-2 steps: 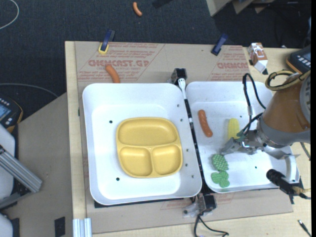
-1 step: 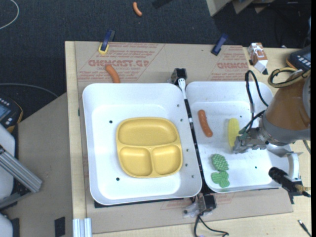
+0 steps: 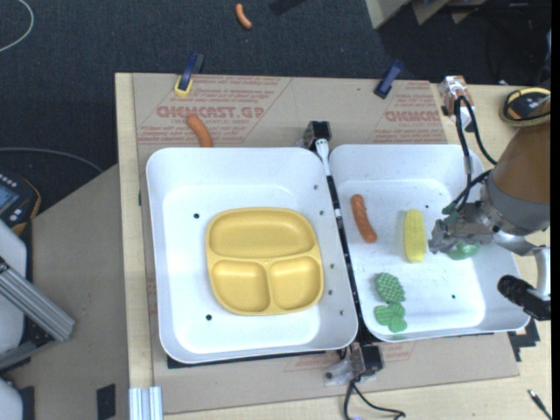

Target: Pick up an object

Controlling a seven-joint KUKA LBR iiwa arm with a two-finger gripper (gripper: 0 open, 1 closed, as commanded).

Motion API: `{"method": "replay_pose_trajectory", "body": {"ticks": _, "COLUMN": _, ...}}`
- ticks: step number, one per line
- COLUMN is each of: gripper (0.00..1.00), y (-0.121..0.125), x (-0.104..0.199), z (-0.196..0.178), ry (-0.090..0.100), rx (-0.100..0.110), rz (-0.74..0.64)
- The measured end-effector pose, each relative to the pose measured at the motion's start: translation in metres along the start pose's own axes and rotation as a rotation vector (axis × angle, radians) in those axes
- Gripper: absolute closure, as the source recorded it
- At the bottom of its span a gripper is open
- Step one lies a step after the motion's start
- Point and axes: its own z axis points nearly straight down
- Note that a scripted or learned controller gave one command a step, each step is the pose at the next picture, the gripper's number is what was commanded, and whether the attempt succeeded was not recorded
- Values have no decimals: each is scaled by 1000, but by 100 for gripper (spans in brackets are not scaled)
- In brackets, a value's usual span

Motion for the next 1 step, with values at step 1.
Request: {"method": "replay_pose_trajectory", "body": {"ticks": 1, "gripper": 100, "y": 7, "x": -5, "z": -62, "ry": -1, "rx": -2, "rz": 0}}
